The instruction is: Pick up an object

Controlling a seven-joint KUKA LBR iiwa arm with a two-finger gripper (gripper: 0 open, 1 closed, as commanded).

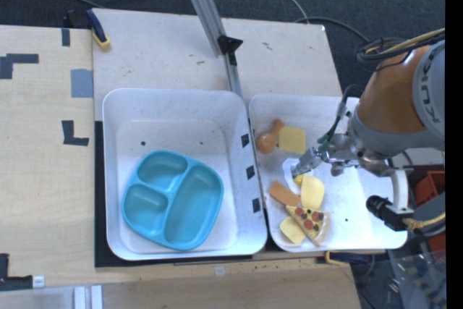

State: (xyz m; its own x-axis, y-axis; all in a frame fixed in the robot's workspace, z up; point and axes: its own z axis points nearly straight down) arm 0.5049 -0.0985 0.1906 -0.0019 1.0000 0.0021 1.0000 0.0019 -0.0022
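One arm reaching left, gripper low

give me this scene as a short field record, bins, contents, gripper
left bin: blue divided plate
right bin: toy foods, among them a yellow square, a pizza slice and an orange stick
arm: reaches in from the right, over the right bin
gripper: low over the toy foods, nothing seen between its fingers

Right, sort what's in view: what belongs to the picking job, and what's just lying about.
For the job: gripper; right bin; in it, pizza slice, yellow square, brown wooden piece, orange stick.

Lying about: blue divided plate, left bin, yellow-tipped tool.
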